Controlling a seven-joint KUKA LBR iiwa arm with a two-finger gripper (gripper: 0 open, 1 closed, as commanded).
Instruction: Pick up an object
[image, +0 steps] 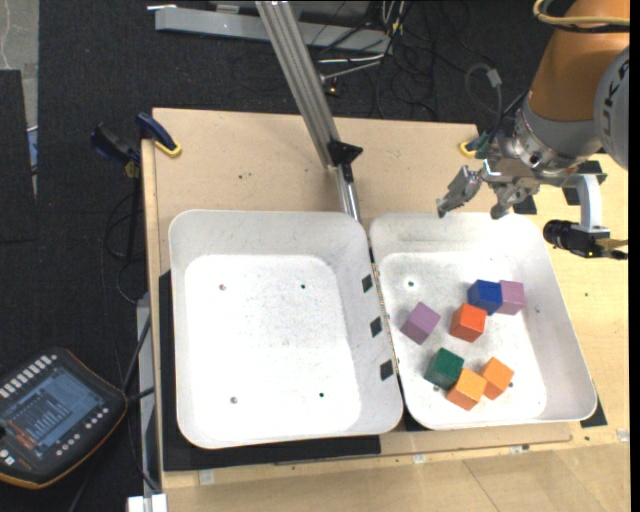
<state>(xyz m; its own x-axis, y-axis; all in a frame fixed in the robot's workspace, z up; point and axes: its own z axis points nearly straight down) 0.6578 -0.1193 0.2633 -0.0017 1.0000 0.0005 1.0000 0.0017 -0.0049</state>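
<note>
- Above the far rim of the right bin (560, 330), the jaws (490, 195) hang clear of everything; they look spread apart with nothing between them, though the fingers are small and partly blurred against the table (260, 160).
- Behind the jaws the grey arm (585, 80) with its orange band reaches in from the right edge of the view.
- Below and in front of the jaws, on the right bin floor, lie seven small blocks, well apart from the jaws.
- Nearest cluster: blue block (486, 295) touching a light purple block (512, 296) on its right; an orange-red block (468, 322) sits just in front of the blue one.
- A second purple block (421, 322) stands alone toward the bin's left wall, free on all sides.
- Front cluster: green block (444, 367), with two orange blocks (466, 388) and (497, 376) pressed close beside it.
- Handling judgement: blocks look like painted wood or hard foam, so light, stiff, not fragile; flat faces should give decent friction, but a corner pinch could let one twist out.
- Best pick, as I judge it: the lone purple block, taken across two opposite flat faces, since fingers have room on both sides. Clustered blocks risk a finger landing on a neighbour.
- Left bin (200, 250) lies alongside, touching the right bin at the middle seam.
</note>
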